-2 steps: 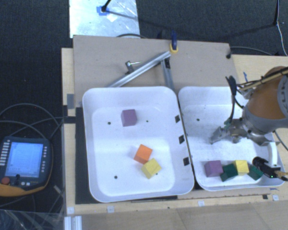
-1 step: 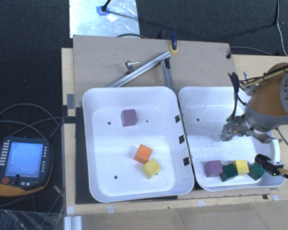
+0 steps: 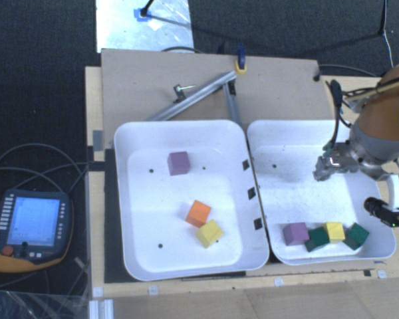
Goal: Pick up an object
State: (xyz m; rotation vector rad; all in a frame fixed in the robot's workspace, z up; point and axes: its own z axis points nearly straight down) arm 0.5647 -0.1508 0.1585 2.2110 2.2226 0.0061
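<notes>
Blocks sit nearest in the right bin: a row along its near wall w/ a purple cube, dark green cube, yellow cube and a second green cube, all touching or just beside each other. Left bin holds a yellow block touching an orange block near its middle, and a purple block alone, farther back. Tool hangs over the far-right part of the right bin, above bare floor, well apart from the near row; nothing visible in it, and how wide it stands can't be told from this angle. Arm comes in from the right, orange band showing. Judging by this, the step in hand is approach: no pick made yet. Next move prob. calls for shifting toward the near wall and dropping onto one cube; the tight row and the wall leave little room, so the end cubes look the easier targets. Left of the surface, on dark carpet, a teach pendant w/ lit screen; its text is too small to read. No brands or labels legible anywhere.
</notes>
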